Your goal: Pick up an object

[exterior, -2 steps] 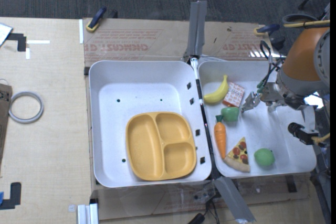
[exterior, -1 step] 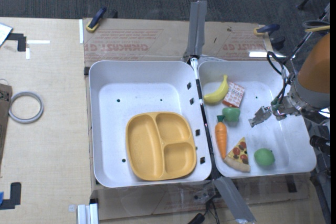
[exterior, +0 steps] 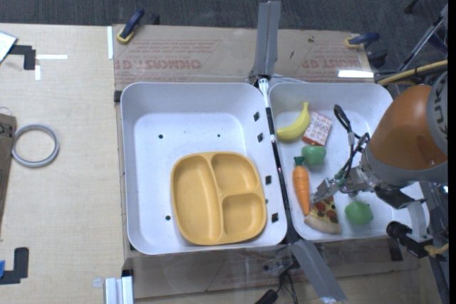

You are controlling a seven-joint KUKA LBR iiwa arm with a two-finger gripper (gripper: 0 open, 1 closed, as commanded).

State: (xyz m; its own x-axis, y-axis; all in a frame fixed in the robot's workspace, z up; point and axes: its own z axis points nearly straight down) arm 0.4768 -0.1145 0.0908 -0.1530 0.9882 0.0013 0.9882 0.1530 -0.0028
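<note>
The arm (exterior: 410,135) has a broad orange band over a grey wrist. Dark cables run along its metal gripper (exterior: 329,190).

Right bin (exterior: 285,92): yellow banana (exterior: 295,124) curved near the upper left corner, red-and-white packet (exterior: 318,129) just beside it on the right, green pepper-like piece (exterior: 313,154) below both. Orange carrot (exterior: 301,185) with green top lying lengthwise along the left wall, pizza slice (exterior: 325,218) flat near the front edge just right of the carrot tip, round green fruit (exterior: 358,213) just right of the slice. Left bin (exterior: 135,153): yellow three-compartment plate (exterior: 217,197) lying flat, toward the front right.
</note>
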